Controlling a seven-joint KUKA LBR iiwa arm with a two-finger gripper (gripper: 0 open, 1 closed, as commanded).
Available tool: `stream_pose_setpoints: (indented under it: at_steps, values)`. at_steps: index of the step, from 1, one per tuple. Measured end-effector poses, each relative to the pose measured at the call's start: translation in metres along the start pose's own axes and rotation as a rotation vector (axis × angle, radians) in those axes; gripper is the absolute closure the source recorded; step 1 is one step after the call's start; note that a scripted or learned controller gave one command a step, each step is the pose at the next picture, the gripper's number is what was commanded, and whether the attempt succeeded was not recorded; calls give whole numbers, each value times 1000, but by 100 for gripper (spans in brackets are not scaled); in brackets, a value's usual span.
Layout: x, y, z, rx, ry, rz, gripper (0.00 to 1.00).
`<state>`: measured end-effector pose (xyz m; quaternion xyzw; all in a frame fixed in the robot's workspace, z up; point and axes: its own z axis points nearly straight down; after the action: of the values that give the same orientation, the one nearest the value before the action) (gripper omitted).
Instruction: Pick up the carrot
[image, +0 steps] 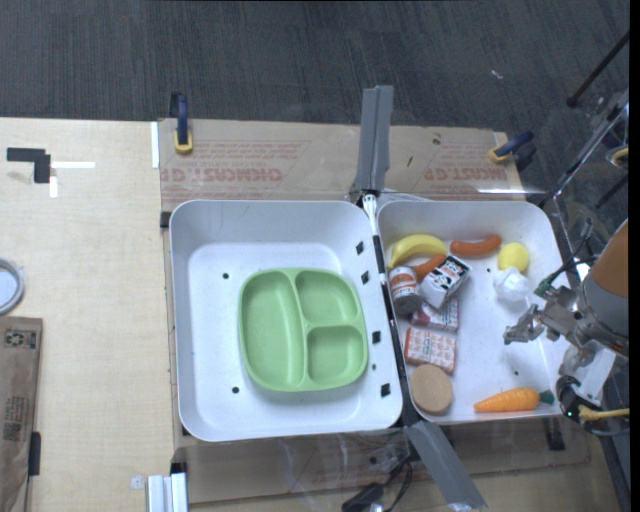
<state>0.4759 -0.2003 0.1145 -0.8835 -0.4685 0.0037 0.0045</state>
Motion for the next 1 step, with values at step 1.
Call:
stream_pose_setpoints:
  at_steps: [1]
  values:
    - [46, -31, 28, 0, 0, 264, 0]
